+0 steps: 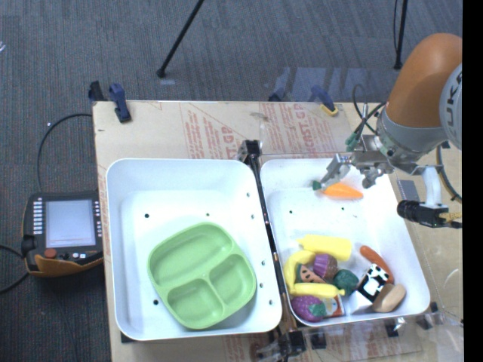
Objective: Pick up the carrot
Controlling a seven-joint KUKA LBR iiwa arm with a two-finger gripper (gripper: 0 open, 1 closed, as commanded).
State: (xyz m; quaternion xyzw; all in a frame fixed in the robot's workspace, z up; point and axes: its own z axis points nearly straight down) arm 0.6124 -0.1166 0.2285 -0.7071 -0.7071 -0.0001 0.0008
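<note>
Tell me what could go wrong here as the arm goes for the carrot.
The carrot lies near the right bin's far wall, so the gripper just above it might knock the rim on the way down. The carrot looks smooth and tapered, so it could roll or slip out of a pinch. If it slides forward, it may end up among the toy food pile.

Green divided plate in left bin, toy food pile, pendant
</note>
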